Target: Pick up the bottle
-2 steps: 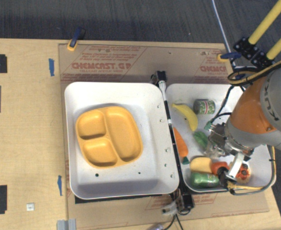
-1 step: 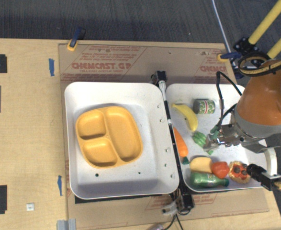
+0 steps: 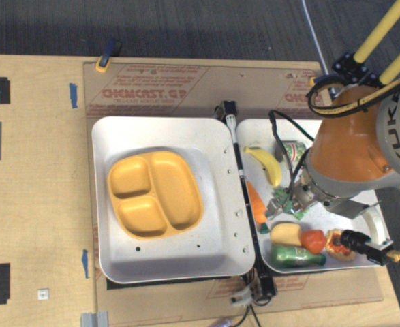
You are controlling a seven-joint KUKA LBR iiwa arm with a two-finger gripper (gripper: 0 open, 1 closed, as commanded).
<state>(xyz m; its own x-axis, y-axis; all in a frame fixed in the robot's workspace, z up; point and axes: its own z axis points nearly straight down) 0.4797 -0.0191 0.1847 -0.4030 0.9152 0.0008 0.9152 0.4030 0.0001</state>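
The bottle [image 3: 292,255] is green and lies on its side along the front wall of the right bin [image 3: 373,213]. A pale bun-like item [image 3: 285,234] and a red tomato-like item [image 3: 313,240] rest just behind it. My gripper [image 3: 285,204] hangs over the middle of the right bin, below the orange band of the arm [image 3: 346,145]. It is behind the bottle and apart from it, close to an orange carrot [image 3: 255,201]. The arm's body hides much of the bin's right half.
A yellow banana [image 3: 266,163] and a striped can [image 3: 294,150] lie at the back of the right bin. A brown pastry-like item [image 3: 341,245] sits at its front right. The left bin [image 3: 111,182] holds a yellow divided plate [image 3: 155,193]. Cables run along the divider [image 3: 235,148].
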